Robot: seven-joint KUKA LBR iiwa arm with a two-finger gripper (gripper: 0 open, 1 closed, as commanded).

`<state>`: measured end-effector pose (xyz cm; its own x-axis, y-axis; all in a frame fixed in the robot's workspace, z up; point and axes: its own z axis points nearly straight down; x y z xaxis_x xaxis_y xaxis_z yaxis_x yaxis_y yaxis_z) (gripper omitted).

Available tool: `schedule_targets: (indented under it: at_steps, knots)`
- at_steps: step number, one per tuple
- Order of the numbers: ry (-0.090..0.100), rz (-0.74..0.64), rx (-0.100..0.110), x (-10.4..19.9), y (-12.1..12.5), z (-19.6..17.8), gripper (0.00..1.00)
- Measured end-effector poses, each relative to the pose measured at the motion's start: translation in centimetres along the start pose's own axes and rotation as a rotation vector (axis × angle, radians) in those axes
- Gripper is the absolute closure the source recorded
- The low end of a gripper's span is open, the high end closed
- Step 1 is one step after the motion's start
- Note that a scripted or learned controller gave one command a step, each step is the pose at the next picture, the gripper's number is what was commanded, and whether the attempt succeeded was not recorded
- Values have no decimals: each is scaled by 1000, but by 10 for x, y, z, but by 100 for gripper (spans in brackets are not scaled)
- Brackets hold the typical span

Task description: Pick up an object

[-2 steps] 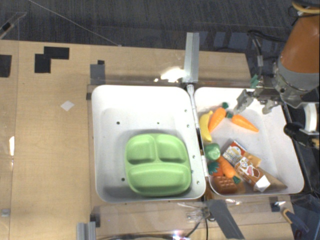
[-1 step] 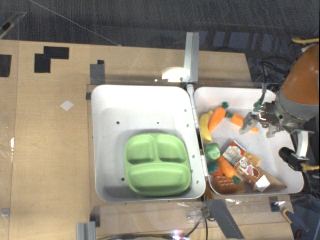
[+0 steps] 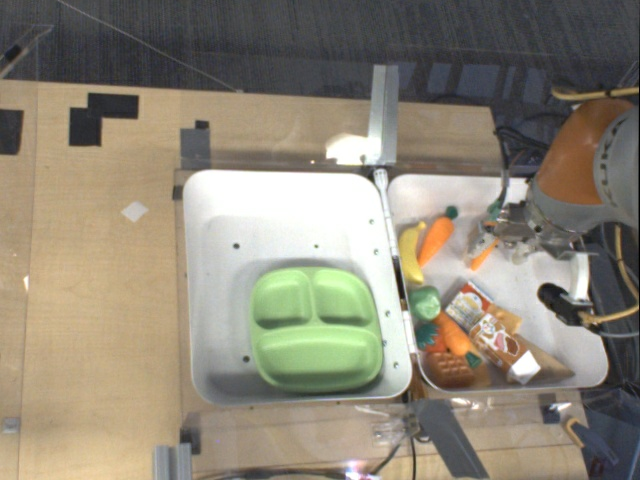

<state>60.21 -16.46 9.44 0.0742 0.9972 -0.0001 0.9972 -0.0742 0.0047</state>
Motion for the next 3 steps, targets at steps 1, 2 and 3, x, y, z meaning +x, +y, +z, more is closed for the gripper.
schedule_targets:
  at_steps: [1,2,3]
  knots:
    - [0,0,-3,1,1,-11,100]
    - [-1,23,0,-17,3,-37,100]
    - [0,75,-1,26,-20,-135,100]
